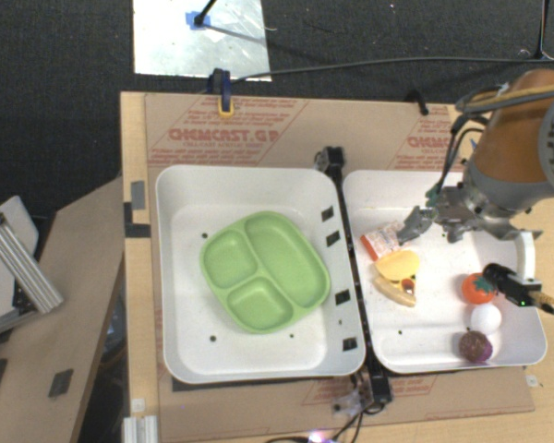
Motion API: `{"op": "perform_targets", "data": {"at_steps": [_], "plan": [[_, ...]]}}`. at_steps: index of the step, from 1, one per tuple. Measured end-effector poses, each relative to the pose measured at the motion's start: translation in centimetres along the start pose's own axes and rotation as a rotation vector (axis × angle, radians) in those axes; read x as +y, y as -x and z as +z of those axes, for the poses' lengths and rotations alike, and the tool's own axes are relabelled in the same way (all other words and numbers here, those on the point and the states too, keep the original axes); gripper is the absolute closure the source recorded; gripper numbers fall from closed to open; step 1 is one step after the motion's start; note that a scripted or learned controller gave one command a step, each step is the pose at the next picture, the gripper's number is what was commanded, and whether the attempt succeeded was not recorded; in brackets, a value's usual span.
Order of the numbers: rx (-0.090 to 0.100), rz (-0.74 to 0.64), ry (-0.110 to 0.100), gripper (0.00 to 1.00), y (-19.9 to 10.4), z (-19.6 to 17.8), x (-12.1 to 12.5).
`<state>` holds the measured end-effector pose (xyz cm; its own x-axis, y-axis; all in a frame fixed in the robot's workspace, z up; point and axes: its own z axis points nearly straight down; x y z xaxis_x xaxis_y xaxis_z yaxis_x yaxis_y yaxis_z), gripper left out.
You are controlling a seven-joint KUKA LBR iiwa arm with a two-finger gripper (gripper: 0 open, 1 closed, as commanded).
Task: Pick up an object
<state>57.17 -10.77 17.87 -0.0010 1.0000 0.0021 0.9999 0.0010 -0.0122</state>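
A red-and-white packet lies in the right bin near its left wall, just beside the hand, whose fingers' spread I cannot tell. Four more items share that bin: one yellow wedge just below the packet, then one orange-red tomato, one white ball and one purple ball stacked toward the lower right corner. The left bin holds one green three-compartment plate, and both bins sit on the worktop.
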Motion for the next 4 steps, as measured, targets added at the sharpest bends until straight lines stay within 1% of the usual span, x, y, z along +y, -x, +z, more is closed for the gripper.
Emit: {"op": "perform_targets", "data": {"at_steps": [1,2,3,4], "plan": [[-0.002,-0.002,0.013,0.00,0.0,-0.7,0.3],[-0.001,0.000,0.010,0.00,-0.3,4.8,-0.6],[-0.001,0.000,0.012,0.00,-0.3,9.6,-0.5],[-0.002,0.000,0.014,1.00,-0.3,8.4,-0.4]]}}
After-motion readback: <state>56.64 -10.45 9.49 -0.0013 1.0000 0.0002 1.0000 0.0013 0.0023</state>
